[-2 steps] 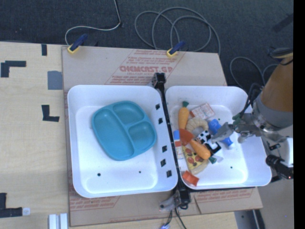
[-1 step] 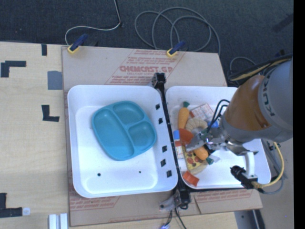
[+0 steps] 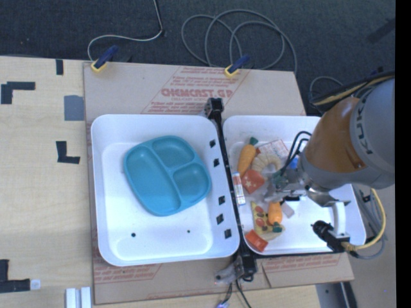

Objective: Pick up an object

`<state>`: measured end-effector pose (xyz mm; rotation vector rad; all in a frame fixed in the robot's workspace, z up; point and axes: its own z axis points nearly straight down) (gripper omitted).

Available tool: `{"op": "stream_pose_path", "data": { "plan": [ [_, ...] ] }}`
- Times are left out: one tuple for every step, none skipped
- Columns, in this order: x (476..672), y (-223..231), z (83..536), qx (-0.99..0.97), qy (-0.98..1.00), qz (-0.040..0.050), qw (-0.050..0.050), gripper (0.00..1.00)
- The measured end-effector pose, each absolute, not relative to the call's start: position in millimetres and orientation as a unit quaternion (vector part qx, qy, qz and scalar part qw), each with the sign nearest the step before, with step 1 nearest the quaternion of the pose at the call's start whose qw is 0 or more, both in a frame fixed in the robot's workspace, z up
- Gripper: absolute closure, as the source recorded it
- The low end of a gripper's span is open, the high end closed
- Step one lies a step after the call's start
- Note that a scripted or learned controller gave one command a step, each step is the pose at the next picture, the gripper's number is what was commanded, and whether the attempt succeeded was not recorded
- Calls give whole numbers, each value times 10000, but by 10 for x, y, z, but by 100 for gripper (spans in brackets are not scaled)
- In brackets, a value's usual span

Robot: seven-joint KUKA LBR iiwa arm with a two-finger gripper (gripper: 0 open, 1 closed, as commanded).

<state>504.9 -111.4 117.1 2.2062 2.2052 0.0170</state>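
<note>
The right bin (image 3: 334, 239) holds a small heap of toys. Among them are an orange carrot-like piece (image 3: 246, 158), a red piece (image 3: 253, 181), a small orange piece (image 3: 275, 213), a red block (image 3: 255, 240) at the front rim and a pale packet (image 3: 273, 149). My gripper (image 3: 281, 188) hangs low over the middle of this heap, just above the small orange piece and right of the red piece. The grey wrist and its orange band (image 3: 334, 140) cover the bin's right half. I see no object lifted clear of the bin.
In the left bin (image 3: 106, 236) a blue divided plate (image 3: 167, 174) lies tilted. A black divider (image 3: 221, 172) with clips runs between the bins. A slim tube (image 3: 237, 188) lies along the right bin's left wall. Cables loop on the dark floor behind the cardboard.
</note>
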Motion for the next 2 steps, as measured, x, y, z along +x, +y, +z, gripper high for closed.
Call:
{"op": "stream_pose_path", "data": {
  "plan": [
    [5351, -448, 1843, 7064, 7079, 0, -5, 100],
    [5347, -454, 1838, 7067, 7075, -6, -8, 0]
  ]
}}
